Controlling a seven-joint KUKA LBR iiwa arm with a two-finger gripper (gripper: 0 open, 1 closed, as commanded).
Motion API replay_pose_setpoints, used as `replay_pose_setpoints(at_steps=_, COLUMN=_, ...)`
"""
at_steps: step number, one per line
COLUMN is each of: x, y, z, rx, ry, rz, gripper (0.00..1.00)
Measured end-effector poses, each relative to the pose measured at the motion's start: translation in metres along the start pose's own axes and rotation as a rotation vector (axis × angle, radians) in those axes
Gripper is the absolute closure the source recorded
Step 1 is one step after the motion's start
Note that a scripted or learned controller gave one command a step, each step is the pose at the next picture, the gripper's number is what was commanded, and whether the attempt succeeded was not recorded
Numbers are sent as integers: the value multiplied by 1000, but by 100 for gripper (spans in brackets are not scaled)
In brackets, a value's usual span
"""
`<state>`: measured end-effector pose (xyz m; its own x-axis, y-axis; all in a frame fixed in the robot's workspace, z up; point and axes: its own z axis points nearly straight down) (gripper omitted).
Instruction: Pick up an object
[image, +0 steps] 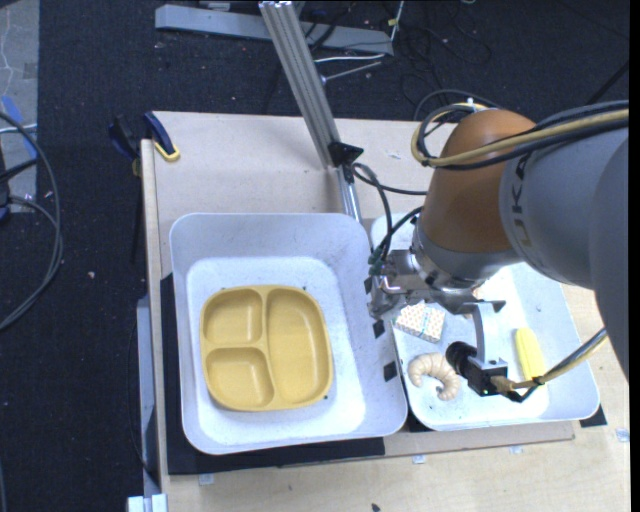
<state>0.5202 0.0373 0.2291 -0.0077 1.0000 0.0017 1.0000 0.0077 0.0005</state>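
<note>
My gripper (384, 340) hangs under the grey and orange arm, over the left edge of the right bin (570, 400), close to the wall shared with the left bin. A white and orange checkered block (420, 321) lies just right of it. A beige croissant-shaped piece (436, 372) lies in front of that block. A yellow bar (527, 352) rests further right. The arm hides much of the right bin's far half.
The left bin (190, 260) holds a yellow three-compartment tray (267, 347). A slanted metal rail (305, 85) stands behind the bins. Bare bench top lies beyond the bins at the back left.
</note>
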Motion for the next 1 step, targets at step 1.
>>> replay_pose_setpoints(at_steps=1, x=58, y=1, z=10, rx=2, ry=0, rz=-1, gripper=100)
